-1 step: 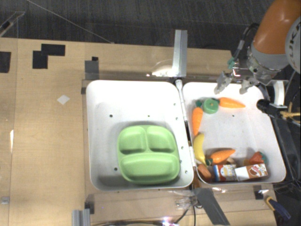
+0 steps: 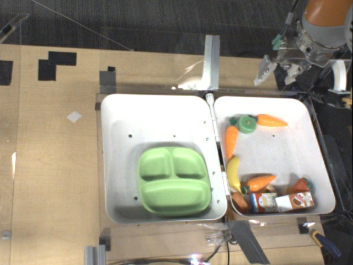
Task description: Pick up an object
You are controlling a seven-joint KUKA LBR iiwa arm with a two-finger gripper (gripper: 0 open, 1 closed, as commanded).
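Orange carrot point(image 2: 272, 121) lies in right bin point(image 2: 309, 148), far end, beside green lid point(image 2: 246, 125). Gripper point(image 2: 281, 70) hovers beyond bin's far rim, fingers apart, empty. Risk: banana point(image 2: 234, 173), cartons point(image 2: 281, 201) crowd together; descent there may pinch two or slip.

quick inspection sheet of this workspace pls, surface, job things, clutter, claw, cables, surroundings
surface: wooden bench bearing two white bins side by side, left bin and right bin
job's things: right bin holds carrots, a banana, a green round piece and a carton, mostly along its left and near sides
clutter: green divided tray in the left bin
claw: claw above the right bin's far edge, holding nothing
cables: dark cables beside the wrist
surroundings: dark carpet beyond the bench; black marks on the wood
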